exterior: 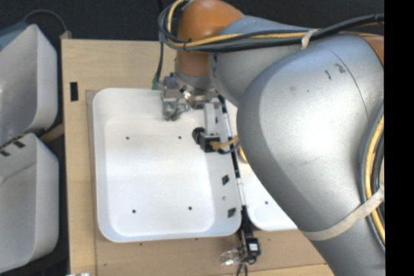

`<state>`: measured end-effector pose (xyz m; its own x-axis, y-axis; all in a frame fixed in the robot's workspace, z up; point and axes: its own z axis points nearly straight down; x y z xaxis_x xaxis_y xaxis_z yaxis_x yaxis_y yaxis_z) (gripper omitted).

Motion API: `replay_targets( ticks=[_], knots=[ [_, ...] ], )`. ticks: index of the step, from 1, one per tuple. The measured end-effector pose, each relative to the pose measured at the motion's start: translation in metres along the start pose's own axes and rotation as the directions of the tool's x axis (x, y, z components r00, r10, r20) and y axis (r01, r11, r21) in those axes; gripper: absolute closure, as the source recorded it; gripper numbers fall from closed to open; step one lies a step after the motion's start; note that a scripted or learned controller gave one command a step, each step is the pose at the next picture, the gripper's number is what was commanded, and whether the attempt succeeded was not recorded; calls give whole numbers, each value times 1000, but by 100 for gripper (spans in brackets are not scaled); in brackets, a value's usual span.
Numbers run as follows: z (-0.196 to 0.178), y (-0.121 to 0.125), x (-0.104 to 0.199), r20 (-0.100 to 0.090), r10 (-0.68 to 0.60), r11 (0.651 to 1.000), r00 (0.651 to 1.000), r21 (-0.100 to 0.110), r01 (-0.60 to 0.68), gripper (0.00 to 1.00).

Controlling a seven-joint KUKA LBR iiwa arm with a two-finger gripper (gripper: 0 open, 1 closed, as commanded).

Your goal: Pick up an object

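Over the left white bin's (155,165) far rim hangs the gripper (171,108); its grip can't be told. No object is discernible beneath it.

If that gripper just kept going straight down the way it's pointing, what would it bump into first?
Probably the bare white floor of the left bin near its far edge: the gripper points down there, with no object seen beneath it. Its height is hard to judge.
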<state>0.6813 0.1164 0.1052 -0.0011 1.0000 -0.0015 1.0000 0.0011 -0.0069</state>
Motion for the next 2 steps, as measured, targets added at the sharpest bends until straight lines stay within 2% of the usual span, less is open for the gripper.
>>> replay_targets(
  ticks=[1, 2],
  knots=[
    [-25, -30, 0, 0, -1, 1000, 1000, -2, 1, 100],
    [-36, -103, -29, 2, 4, 1000, 1000, 3, -4, 100]
  ],
)
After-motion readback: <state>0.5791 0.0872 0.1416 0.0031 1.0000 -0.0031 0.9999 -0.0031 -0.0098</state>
